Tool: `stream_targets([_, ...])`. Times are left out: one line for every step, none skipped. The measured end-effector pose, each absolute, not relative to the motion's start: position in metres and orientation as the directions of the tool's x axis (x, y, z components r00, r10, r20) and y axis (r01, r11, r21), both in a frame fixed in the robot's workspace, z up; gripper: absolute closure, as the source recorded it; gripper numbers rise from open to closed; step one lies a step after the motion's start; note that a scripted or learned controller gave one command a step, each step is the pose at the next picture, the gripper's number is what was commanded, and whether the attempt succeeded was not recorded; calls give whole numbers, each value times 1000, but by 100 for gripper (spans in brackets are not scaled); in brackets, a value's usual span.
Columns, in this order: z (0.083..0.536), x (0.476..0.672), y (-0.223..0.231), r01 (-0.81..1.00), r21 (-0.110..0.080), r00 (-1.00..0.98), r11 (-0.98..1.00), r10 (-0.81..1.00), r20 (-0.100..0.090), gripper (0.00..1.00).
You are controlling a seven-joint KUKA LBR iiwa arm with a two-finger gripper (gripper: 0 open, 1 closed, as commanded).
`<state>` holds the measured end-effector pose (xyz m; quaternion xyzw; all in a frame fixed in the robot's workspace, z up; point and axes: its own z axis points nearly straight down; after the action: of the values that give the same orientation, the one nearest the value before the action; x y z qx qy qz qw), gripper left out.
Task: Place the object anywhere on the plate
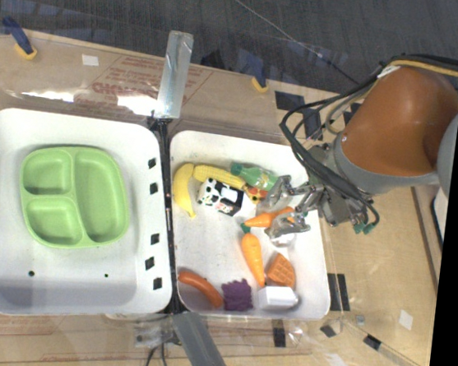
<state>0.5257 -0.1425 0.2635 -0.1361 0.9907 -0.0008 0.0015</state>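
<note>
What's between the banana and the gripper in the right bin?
In the camera view, a black-and-white cow toy and a green bottle lie between the banana and the gripper.

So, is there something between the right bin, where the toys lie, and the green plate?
Only the bin walls where the two bins meet stand between the toys and the green plate in the left bin. The gripper must lift an object over them.
</note>
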Motion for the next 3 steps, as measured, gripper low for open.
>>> stream_targets([146, 551, -92, -371, 6, -929, 929, -371, 7, 100])
stream_targets([194, 531, 9, -372, 1, -928, 928, -372, -6, 100])
stream_targets([226, 529, 42, -366, -1, -930, 930, -366, -4, 100])
